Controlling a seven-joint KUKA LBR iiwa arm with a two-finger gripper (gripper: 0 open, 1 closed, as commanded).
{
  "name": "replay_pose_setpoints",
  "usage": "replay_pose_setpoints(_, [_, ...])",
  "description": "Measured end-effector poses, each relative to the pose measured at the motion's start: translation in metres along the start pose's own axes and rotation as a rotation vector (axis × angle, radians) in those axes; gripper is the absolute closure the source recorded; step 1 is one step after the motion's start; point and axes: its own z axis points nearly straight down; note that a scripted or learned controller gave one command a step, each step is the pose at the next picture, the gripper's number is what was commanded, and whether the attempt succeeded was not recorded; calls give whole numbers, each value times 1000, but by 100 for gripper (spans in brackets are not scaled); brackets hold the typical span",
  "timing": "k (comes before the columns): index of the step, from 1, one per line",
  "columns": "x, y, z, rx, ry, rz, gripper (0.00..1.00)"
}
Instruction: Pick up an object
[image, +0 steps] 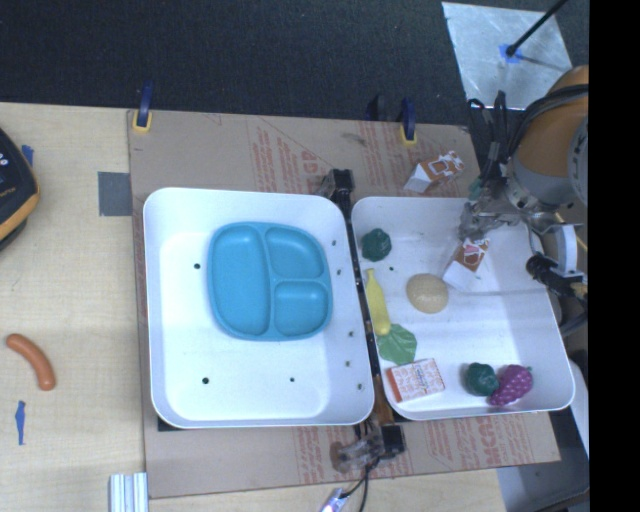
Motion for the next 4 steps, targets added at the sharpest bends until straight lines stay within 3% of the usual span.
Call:
replay_pose_setpoints(1, [1,0,1,2,1,-1,0])
replay_pose_setpoints(2, [-12,-15,11,7,12,0,0])
replay_pose_setpoints(4, [-18,-11,15,4,11,-1,0])
